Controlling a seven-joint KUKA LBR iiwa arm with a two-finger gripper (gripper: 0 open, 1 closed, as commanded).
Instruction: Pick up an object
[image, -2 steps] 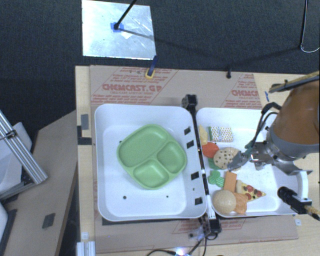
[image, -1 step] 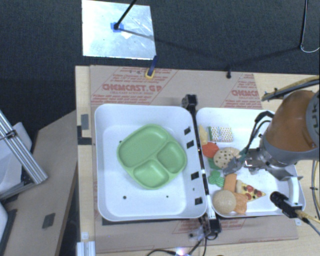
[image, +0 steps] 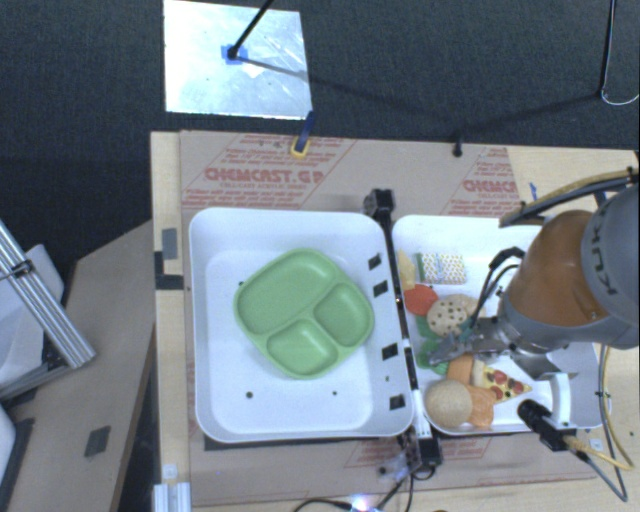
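The right bin (image: 455, 226) holds several toy foods: a chocolate-chip cookie (image: 452, 312), a red tomato piece (image: 421, 299), a pastel striped block (image: 442, 267), a round tan bun (image: 449, 402), a pizza slice (image: 503, 381) and a green leafy piece (image: 432, 353). My gripper (image: 458, 345) hangs low over the middle of this pile, just below the cookie and above the bun, partly covering an orange piece (image: 461, 369). The arm's orange band (image: 555, 275) hides the bin's right side. Nothing shows as held.
The left bin (image: 215, 400) carries a green divided plate (image: 303, 313) at its centre. Black clips (image: 385, 290) line the wall between the bins. A foil sheet (image: 238, 60) lies beyond the bench's far edge. A metal frame (image: 35, 300) stands at the left.
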